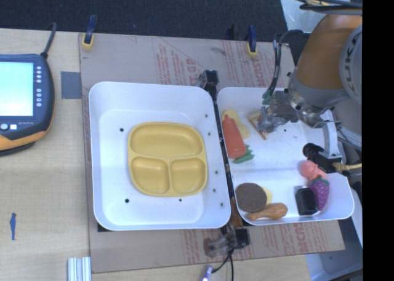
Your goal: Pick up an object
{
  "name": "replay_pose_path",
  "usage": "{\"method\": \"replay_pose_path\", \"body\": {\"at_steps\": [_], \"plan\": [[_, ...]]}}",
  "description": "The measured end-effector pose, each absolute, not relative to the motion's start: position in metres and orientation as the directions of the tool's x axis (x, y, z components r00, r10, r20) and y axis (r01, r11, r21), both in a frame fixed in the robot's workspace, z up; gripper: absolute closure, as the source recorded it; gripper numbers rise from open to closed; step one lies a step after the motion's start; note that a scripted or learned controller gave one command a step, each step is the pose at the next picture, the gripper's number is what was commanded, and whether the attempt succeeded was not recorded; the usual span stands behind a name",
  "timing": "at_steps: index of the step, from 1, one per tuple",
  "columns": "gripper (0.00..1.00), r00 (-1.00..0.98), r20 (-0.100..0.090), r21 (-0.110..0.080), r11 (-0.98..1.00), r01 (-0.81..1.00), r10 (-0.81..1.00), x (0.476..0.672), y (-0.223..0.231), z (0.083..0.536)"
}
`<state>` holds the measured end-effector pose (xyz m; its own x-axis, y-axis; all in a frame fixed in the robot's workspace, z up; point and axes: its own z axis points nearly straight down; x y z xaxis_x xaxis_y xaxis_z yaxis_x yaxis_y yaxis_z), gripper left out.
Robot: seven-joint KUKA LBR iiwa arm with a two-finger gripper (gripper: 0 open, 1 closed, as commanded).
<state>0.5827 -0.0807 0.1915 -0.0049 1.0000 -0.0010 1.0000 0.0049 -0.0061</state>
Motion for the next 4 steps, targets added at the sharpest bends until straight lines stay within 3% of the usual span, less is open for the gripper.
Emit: {"method": "replay_pose_path", "body": {"at_steps": [1,2,3,4], "plan": [[1.00,-0.005,-0.001,-0.007,0.005,1.000,1.000,0.589,-0.106,0.131],[1.00,-0.004,-0.001,-0.006,0.004,1.000,1.000,0.547,-0.152,0.091],[1.00,-0.006,0.001,-0.002,0.006,1.000,1.000,0.553,-0.070,0.193],[1.00,-0.002,0.000,-0.003,0.002,1.000,1.000,0.609,-0.106,0.176]]}}
